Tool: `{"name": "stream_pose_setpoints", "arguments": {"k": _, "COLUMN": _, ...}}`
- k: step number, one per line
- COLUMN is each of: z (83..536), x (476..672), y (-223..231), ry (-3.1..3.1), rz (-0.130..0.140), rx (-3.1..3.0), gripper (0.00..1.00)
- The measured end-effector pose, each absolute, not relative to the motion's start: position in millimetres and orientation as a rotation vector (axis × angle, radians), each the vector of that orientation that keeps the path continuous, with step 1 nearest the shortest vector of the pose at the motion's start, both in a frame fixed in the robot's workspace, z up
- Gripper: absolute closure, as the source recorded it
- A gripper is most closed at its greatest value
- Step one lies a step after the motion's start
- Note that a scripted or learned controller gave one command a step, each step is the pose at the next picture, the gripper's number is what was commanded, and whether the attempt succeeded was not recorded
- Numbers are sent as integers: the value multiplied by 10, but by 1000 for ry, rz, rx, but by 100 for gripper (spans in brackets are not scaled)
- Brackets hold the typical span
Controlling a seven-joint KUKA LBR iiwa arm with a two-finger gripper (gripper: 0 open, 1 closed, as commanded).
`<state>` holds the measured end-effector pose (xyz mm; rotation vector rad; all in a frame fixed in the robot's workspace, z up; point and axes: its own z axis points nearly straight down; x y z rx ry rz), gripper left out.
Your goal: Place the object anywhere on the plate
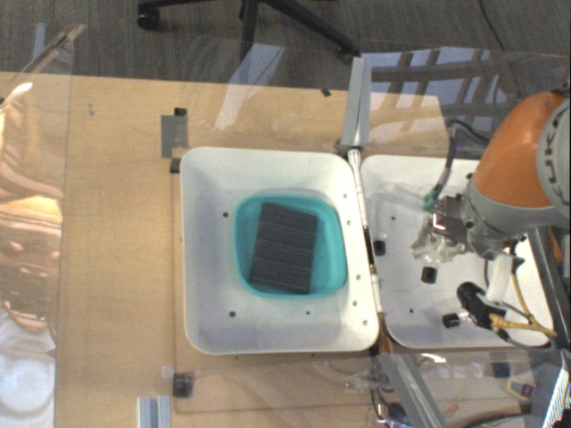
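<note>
A dark grey ridged rectangular block [285, 247] lies flat on the teal plate [332, 261], which sits in the middle of the left white bin [207, 239]. The block lies slightly tilted and covers much of the plate's centre. My gripper [430, 246] hangs over the left part of the right white bin [401, 319], well to the right of the plate and apart from the block. Nothing shows in its grasp. The orange band [525, 150] of the arm stands above it at the right.
A metal divider post [355, 105] runs up from the seam between the bins. Black and yellow cables [486, 315] hang from the wrist over the right bin. A transparent shield [36, 194] stands at the left of the wooden bench.
</note>
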<state>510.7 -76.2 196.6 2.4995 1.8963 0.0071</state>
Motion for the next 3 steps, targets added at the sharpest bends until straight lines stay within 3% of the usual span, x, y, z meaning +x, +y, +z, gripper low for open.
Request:
{"name": "stream_pose_setpoints", "arguments": {"k": 1, "z": 2234, "x": 5568, "y": -210, "ry": 1740, "rz": 8, "rx": 2611, "gripper": 100}}
{"name": "stream_pose_setpoints", "arguments": {"k": 2, "z": 2037, "x": 5677, "y": 685, "ry": 1863, "rz": 5, "rx": 2528, "gripper": 100}}
{"name": "stream_pose_setpoints", "arguments": {"k": 3, "z": 2039, "x": 5677, "y": 685, "ry": 1863, "rz": 6, "rx": 2527, "gripper": 0}}
